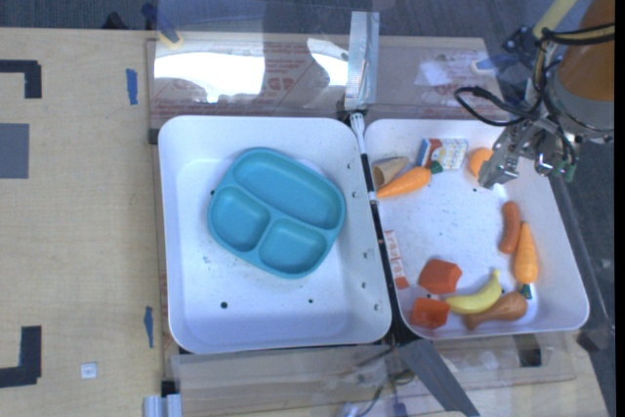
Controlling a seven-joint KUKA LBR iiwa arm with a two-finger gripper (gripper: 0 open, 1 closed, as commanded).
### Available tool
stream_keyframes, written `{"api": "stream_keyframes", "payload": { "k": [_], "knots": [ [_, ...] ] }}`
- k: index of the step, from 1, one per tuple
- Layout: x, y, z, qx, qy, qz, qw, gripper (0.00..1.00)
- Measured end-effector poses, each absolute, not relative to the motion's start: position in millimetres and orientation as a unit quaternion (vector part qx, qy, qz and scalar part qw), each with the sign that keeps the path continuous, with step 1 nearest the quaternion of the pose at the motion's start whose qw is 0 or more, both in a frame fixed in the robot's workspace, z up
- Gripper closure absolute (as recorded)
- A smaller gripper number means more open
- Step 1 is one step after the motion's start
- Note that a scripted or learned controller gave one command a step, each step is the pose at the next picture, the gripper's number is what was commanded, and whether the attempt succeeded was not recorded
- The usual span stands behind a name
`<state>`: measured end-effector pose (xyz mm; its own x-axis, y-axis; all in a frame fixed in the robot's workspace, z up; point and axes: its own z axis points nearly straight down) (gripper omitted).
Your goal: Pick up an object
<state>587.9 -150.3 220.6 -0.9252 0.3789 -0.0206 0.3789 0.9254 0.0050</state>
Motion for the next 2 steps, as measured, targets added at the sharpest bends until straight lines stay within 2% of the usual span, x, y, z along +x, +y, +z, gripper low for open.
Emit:
{"api": "stream_keyframes", "payload": {
  "k": [1, 2],
  "knots": [
    [601.7, -156.1, 89.9, -0.04, 0.999, -0.0009, 0.006, 1.0],
    [661.9, -137.4, 89.4, 0.118, 0.993, -0.0041, -0.013, 1.0]
  ]
}}
